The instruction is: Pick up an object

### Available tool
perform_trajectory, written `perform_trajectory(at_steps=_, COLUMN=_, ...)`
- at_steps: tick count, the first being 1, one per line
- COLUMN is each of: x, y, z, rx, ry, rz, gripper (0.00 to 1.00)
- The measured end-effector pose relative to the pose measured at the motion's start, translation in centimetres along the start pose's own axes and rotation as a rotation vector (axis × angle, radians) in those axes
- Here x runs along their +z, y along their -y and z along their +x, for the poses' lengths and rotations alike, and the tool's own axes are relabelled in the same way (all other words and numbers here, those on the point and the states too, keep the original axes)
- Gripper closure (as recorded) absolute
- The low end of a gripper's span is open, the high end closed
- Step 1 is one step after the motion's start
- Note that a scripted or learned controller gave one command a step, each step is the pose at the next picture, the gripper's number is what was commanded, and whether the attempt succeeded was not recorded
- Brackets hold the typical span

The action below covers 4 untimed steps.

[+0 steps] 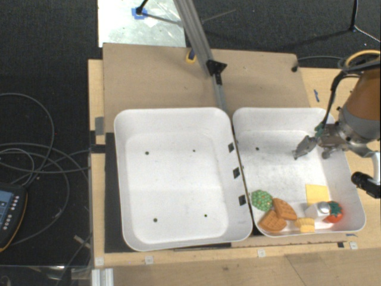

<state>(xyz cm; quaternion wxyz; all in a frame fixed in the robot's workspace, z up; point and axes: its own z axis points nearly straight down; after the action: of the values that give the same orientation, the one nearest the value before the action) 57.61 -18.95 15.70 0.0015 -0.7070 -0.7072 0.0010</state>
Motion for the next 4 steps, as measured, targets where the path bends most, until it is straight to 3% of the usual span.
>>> perform_trajectory(at_steps=1, x=6.2, y=0.3, z=0.4, rx=-0.001, ry=-0.001, rz=0.001, gripper=0.0)
perform_trajectory(at_steps=2, x=6.6, y=0.2, z=0.4, rx=-0.001, ry=0.001, rz=-0.004, gripper=0.0)
perform_trajectory(at_steps=3, x=5.5, y=0.1, z=0.3, rx=-0.001, ry=0.001, rz=-0.007, gripper=1.0)
perform_trajectory(at_steps=4, x=-0.3, y=-0.4, z=1.2, rx=-0.006, ry=0.003, rz=-0.011, gripper=1.0)
